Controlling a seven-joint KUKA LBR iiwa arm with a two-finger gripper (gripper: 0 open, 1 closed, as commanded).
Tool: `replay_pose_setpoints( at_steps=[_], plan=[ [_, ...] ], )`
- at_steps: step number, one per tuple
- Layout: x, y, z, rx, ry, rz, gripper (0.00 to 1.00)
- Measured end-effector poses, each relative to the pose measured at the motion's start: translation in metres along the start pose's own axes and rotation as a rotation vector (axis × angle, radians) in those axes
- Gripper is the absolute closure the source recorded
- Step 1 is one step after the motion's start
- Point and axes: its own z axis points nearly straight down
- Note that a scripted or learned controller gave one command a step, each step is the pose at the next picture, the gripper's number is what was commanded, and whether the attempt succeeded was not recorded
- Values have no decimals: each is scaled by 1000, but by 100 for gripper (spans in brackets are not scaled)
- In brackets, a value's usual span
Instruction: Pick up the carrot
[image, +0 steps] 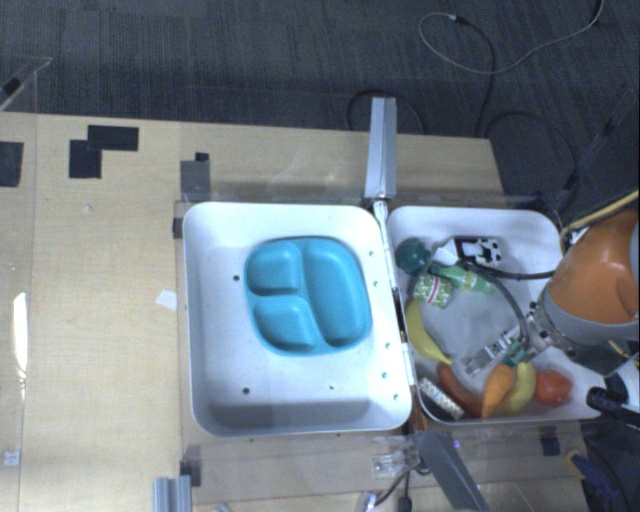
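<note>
A pale wooden bench (90, 300) stands on dark grey carpet (200, 50).

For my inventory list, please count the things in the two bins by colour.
Blue: 1, divided plate
Green: 2, bottle, round teal thing
Yellow: 2, banana, small fruit
Orange: 1, carrot
Red: 2, tomato, long red thing
Total: 8
</note>
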Motion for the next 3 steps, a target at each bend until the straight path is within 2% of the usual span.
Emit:
replay_pose_setpoints(
  at_steps=[1, 2, 3],
  plan=[
    [-1, 4, -12, -7, -4, -2, 100],
    [-1, 4, -12, -7, -3, -2, 0],
    [7, 6, -1, -4, -5, -191, 0]
  ],
)
